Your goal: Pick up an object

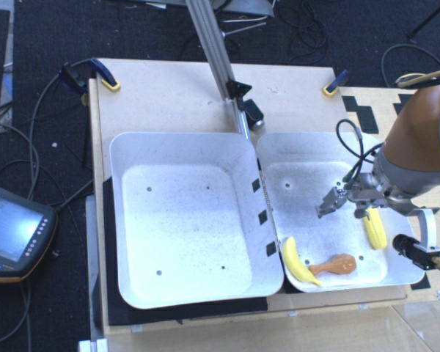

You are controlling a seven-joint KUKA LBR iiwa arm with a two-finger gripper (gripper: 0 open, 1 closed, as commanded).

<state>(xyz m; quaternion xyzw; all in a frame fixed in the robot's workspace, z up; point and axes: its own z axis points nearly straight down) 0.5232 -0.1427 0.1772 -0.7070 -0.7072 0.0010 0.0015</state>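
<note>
Claw point(330, 205) hangs over the middle of the right bin point(308, 156), w/ nothing seen between its tips; can't tell if it's released or clenched, too small and dark at this angle. Three things in that bin: a banana point(296, 262) at the front-left corner, hard against the divider edge, long axis running roughly back-to-front w/ a slight curve; a brown drumstick-shaped toy point(335, 265) just beside it along the front edge, lying roughly left-right, thin end touching or nearly touching the banana; a 2nd yellow piece point(375, 229) near the right edge, partly under the wrist, so its shape is unclear. Nearest to the claw is prob. the yellow piece on the right, but the arm covers it; banana and toy lie toward the front edge from the claw. Arm point(422, 141) reaches in from the right, wrist bent down, orange band up high. Left bin point(125, 196) sits alongside.
</note>
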